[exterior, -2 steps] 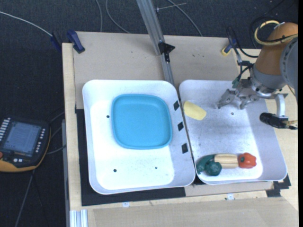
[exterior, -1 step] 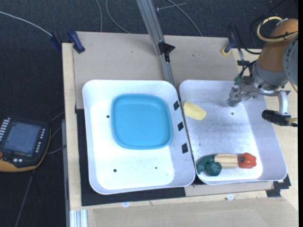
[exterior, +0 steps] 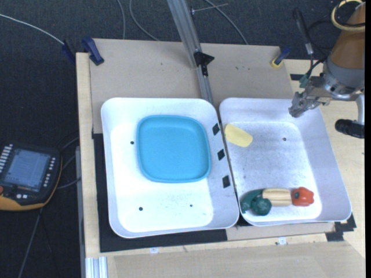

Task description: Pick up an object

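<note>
Green toy (exterior: pixel 256 204) sits at right bin's (exterior: pixel 327 155) near edge; I steer gripper (exterior: pixel 298 108) there from far corner; jaws probably unloaded, spread unclear.

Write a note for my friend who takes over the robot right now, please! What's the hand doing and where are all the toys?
Hand: over the far right corner of the right bin, nothing seen in it.
Right bin: yellow piece near its left wall; green toy, tan toy and red toy in a row along the near edge.
Left bin: blue plate.
Done: nothing picked up yet.
Left: choose a toy, grasp it, lift it.
</note>
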Robot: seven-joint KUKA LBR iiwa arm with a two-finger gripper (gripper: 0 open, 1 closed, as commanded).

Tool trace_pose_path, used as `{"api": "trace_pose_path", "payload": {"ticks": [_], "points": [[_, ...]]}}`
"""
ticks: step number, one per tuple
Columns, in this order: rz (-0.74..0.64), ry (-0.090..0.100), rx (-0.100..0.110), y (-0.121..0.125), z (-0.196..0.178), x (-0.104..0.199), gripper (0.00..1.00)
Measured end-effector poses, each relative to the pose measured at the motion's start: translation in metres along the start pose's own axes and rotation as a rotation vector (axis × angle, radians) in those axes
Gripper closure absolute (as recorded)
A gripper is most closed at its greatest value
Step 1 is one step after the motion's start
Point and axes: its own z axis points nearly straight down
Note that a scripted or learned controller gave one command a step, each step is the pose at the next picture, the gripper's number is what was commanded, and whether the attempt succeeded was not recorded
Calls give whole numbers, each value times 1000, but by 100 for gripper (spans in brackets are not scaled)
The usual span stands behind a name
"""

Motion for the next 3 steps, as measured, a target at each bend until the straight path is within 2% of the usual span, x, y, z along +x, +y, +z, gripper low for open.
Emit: {"api": "trace_pose_path", "payload": {"ticks": [1, 2, 3], "points": [[0, 0, 0, 1, -54, 0, 100], [-4, 3, 5, -8, -52, 60, 100], [-4, 3, 4, -16, -60, 103, 100]]}}
